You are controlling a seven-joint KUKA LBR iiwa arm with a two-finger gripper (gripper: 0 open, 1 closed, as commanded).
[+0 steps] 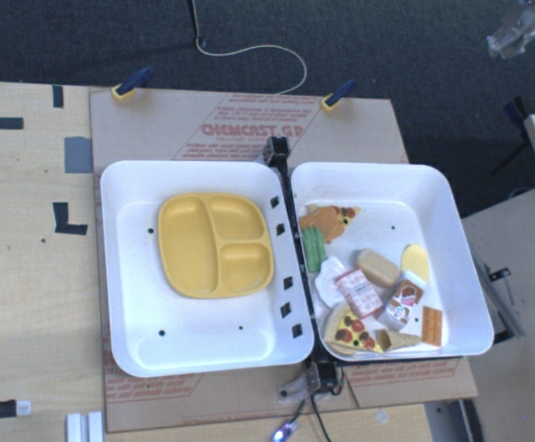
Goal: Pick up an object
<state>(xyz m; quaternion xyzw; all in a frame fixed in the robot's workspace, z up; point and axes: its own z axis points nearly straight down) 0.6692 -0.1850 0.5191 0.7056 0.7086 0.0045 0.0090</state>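
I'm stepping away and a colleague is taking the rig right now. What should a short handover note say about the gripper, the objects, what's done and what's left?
Gripper: blurred at the top right corner of the camera view, well off the bins; whether it is open or shut cannot be told.
Left bin: holds the yellow divided tray, lying flat.
Right bin: a crowded pile of toy food, including a pizza slice, a green piece by the divider, a yellow piece and a small carton.
Done: nothing picked up yet.
Left: bring the arm over a bin, grasp one object, lift it.
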